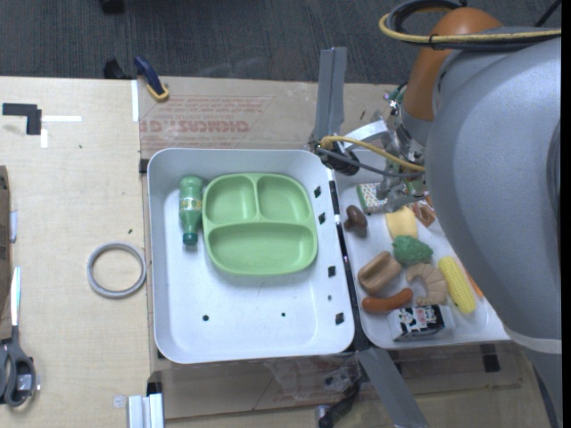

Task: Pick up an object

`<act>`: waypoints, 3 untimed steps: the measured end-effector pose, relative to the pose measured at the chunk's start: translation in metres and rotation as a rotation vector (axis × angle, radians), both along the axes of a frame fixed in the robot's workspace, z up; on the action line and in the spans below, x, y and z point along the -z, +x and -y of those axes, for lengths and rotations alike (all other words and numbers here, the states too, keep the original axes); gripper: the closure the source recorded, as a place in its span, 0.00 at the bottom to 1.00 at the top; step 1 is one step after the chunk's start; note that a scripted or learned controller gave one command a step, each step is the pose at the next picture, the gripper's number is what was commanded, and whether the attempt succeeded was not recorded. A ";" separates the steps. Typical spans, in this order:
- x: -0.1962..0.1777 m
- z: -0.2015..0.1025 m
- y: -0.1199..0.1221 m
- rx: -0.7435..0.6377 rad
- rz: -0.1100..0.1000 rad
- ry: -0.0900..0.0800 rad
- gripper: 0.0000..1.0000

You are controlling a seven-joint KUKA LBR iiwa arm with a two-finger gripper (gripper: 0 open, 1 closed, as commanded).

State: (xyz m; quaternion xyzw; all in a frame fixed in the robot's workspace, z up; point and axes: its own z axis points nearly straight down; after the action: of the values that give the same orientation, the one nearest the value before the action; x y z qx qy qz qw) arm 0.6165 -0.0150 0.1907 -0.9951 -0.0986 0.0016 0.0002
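A green divided plate (260, 223) is seen in the left bin (250, 333), with a green bottle (190, 208) laid just left of the plate. Right of the plate, in the right bin (464, 328), toy foods are gathered: broccoli (412, 251), corn (456, 284), a hot dog (379, 272) and a sausage (386, 303). The gripper (393, 185) is positioned above them.

robotics lab | grey arm (500, 176) over white bins (169, 266) | plywood bench (71, 194) | toy food (397, 270)
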 end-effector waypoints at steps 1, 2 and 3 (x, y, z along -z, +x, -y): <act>0.000 0.066 -0.021 -0.008 -0.003 -0.001 1.00; -0.007 0.066 -0.021 -0.012 -0.008 -0.002 1.00; 0.000 0.020 0.003 -0.291 -0.002 0.000 1.00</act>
State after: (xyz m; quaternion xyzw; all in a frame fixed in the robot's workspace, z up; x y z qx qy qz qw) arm 0.6192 -0.0353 0.1904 -0.9704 -0.2416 0.0025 0.0000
